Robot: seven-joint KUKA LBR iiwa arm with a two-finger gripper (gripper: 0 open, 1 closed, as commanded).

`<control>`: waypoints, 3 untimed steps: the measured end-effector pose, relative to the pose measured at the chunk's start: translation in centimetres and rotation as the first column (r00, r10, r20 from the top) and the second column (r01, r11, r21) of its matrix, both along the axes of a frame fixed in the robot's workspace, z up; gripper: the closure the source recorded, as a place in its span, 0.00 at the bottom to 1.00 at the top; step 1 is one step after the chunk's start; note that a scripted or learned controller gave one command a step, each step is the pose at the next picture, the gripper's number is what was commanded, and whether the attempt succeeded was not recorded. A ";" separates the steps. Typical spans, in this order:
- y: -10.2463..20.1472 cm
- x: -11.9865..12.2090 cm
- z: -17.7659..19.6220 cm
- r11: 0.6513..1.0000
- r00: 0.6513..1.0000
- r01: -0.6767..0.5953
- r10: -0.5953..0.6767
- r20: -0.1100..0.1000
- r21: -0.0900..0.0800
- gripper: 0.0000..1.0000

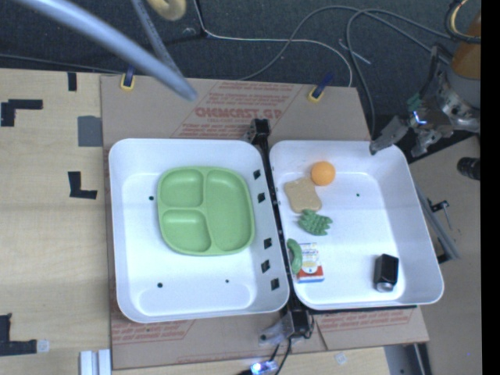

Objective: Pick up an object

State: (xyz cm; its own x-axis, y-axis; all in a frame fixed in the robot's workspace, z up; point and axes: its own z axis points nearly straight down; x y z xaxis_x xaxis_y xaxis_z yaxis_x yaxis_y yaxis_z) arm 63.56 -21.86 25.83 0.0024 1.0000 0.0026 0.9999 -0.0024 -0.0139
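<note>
The right bin (pixel 414 209) holds several small objects. An orange ball (pixel 323 173) lies near its back left, with a tan bread-shaped piece (pixel 301 194) just in front of it. Below those lie a green leafy toy (pixel 316 223) and a white packet with green and red print (pixel 306 261). A small black block (pixel 385 272) sits at the front right. My gripper (pixel 394 152) hangs above the bin's back right corner, open, with nothing between its fingers and well away from every object.
The left bin (pixel 129 233) holds a green divided plate (pixel 207 211). A black hinge strip (pixel 269 209) runs between the two bins. Cables (pixel 312 33) trail over the dark floor behind the bench.
</note>
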 end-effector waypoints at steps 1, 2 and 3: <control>0.1 0.2 0.8 1.000 1.000 -0.004 0.004 0.013 -0.003 0.00; 0.1 -0.7 -5.2 1.000 1.000 -0.003 0.003 0.007 -0.002 0.00; 1.1 -0.5 -11.1 1.000 1.000 -0.005 0.005 0.008 -0.002 0.00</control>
